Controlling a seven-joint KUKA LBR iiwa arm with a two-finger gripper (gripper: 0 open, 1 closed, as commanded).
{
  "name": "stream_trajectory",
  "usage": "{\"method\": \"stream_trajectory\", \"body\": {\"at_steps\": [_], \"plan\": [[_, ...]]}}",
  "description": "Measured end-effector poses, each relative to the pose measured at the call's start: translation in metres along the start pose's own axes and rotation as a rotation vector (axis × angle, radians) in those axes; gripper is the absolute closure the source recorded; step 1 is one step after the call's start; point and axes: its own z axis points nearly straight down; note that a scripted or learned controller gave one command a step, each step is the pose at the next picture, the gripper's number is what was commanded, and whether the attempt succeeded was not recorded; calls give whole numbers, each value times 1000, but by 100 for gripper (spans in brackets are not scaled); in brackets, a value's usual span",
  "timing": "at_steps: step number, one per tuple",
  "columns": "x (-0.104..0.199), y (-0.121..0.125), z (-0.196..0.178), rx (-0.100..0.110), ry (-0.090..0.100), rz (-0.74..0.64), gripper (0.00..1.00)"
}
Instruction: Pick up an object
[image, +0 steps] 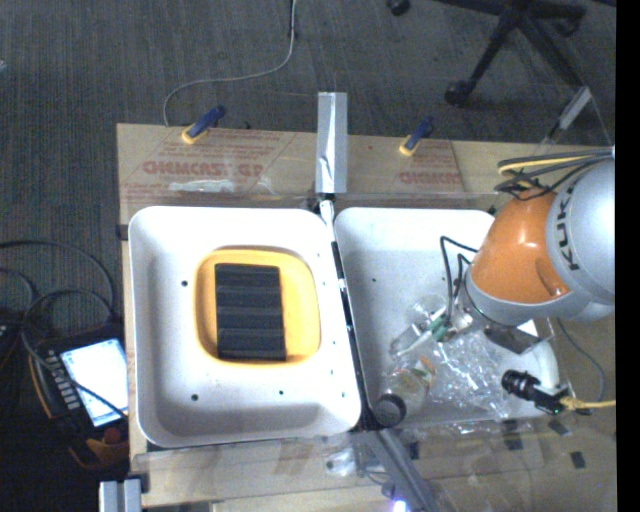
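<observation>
I can't tell the gripper (470, 318) state — the orange wrist hides it, low over the right bin (400, 240). Crumpled clear plastic packaging (450, 365) lies directly beneath and beside it. Further left — yellow tray with black block (250, 310) in the left bin (160, 250).

Grey arm (600, 230), orange band, black cables.
</observation>
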Motion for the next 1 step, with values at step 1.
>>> {"method": "stream_trajectory", "body": {"at_steps": [1], "plan": [[-27,20,-23,20,10,391,0]]}}
